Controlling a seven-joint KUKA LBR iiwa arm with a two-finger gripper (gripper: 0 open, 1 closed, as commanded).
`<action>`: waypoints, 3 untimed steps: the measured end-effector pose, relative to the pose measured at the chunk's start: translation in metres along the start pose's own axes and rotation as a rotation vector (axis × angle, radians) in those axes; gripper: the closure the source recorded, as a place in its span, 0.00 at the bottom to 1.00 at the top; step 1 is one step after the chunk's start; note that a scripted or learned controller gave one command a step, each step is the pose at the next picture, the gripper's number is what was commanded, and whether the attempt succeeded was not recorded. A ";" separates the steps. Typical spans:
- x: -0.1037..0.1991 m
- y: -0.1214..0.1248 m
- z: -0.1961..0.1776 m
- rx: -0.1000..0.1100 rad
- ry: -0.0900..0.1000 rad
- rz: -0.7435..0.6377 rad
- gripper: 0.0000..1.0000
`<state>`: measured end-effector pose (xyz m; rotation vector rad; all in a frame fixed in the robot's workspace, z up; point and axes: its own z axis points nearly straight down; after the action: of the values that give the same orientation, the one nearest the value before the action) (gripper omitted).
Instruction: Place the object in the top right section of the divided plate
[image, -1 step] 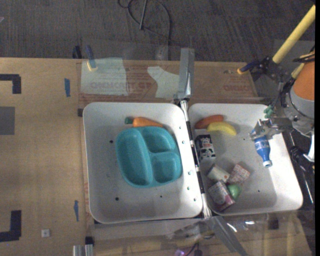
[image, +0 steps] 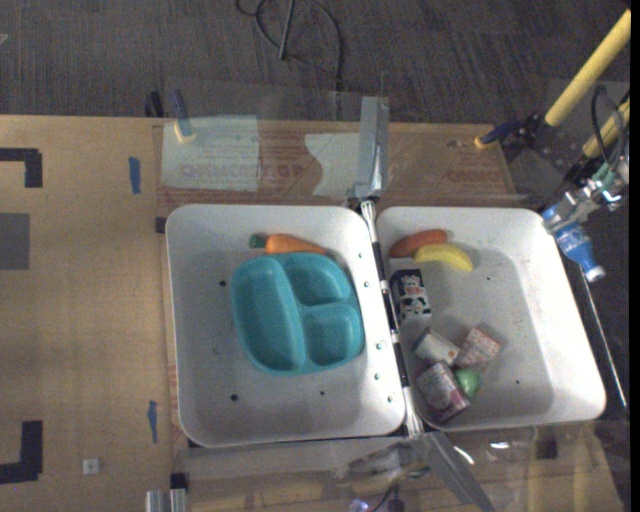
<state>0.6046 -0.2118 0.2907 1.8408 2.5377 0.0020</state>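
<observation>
While the divided plate (image: 296, 312) sits unloaded in the left bin (image: 200, 400), candidate objects, including a banana (image: 445, 258), lie in the right bin (image: 560, 390). The claw (image: 600, 185) hovers beyond that bin's far right corner; its state cannot be determined. Step in hand: approach. Next: descend and grasp.

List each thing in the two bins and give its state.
Divided plate: flat in the left bin, all sections bare.
Carrot: lying just behind the plate, outside it.
Banana: lying in the right bin, against an orange piece.
Black-and-white carton: by the divider.
Small packets: lying bunched near the front.
Green ball: beside the packets.
</observation>
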 end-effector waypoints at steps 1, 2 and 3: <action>0.026 -0.088 0.102 0.004 0.004 -0.082 1.00; 0.024 -0.088 0.091 -0.002 -0.001 -0.078 1.00; 0.010 -0.070 -0.128 0.000 0.000 -0.348 1.00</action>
<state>0.5344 -0.2230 0.4186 1.3739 2.8175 0.0007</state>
